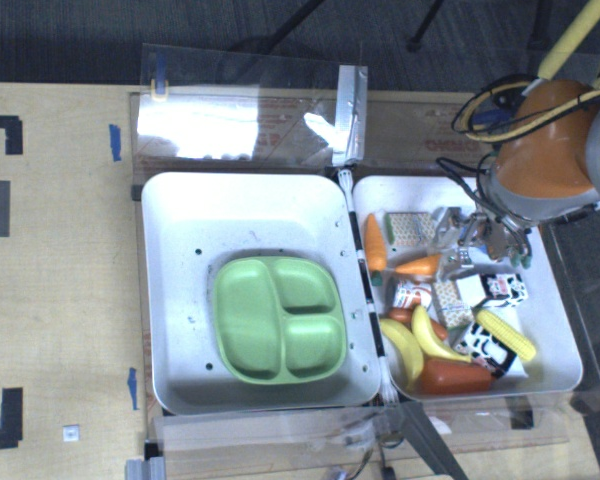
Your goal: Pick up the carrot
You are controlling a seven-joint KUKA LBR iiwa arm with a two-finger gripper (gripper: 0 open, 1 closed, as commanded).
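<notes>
- The left bin [180, 218] holds a green divided plate [278, 318], lying flat toward its near side; the plate has three compartments
- The right bin [560, 328] is crowded with toy food; the arm [550, 153], orange-banded, reaches into it from the right
- The gripper [458, 255] hangs low over the middle of the right bin; its metal fingers are too tangled with the clutter beneath to say whether they are parted or closed
- Two bananas [412, 340] lie at the near left of the right bin; a corn cob [507, 333] lies to their right
- One carrot [375, 243] lies along the bin's left wall; a second orange piece [417, 265] lies just beside the gripper's tip; whether they touch is unclear
</notes>
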